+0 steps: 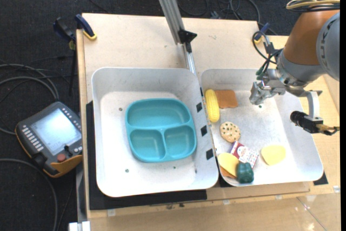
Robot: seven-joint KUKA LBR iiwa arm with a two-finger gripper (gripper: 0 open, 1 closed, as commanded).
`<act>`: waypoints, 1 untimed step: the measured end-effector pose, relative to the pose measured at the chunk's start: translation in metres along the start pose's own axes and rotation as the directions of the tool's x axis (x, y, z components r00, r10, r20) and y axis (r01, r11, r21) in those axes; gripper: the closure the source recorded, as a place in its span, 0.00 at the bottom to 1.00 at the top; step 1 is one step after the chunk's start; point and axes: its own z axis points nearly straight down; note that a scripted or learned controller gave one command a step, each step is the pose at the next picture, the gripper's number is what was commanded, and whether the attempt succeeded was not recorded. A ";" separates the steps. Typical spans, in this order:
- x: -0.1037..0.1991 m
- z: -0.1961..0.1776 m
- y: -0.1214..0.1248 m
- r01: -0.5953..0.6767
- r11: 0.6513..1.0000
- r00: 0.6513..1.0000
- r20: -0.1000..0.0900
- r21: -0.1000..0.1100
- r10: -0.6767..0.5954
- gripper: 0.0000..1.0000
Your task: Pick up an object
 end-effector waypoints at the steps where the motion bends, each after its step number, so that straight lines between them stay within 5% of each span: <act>1: 0.007 -0.046 0.002 0.004 1.000 1.000 0.000 -0.001 -0.004 1.00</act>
